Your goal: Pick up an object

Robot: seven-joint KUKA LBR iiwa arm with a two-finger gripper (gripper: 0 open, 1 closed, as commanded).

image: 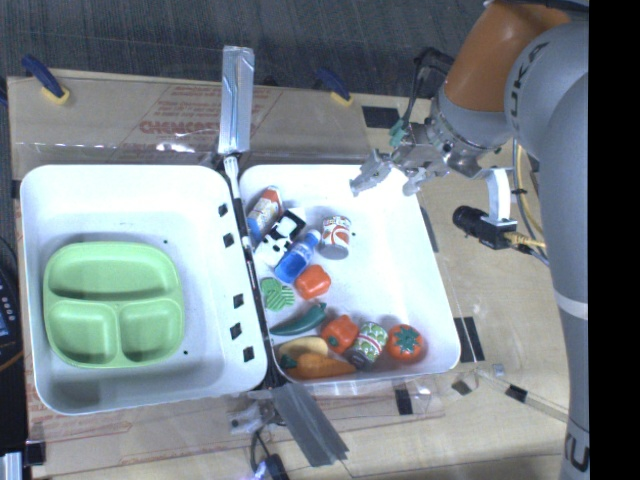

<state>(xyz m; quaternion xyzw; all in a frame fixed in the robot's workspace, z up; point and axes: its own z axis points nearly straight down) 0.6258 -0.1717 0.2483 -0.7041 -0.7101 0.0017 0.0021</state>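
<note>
The right bin [425, 268] holds several toy foods along its left and near sides. Among them are a red-and-white can [336, 235], a blue bottle [295, 258], an orange-red piece [313, 283], a red tomato [405, 343], a carrot [315, 366] and a green vegetable [300, 320]. My gripper [386, 182] hangs over the bin's far edge, above and to the right of the can. It is open, with its fingers [362, 180] spread and nothing between them. It touches no object.
The left bin [120, 193] holds a green divided tray [112, 303]. A metal divider bar [236, 98] runs between the bins at the far side. A black fitting [482, 226] sticks out of the arm beside the right bin's right edge.
</note>
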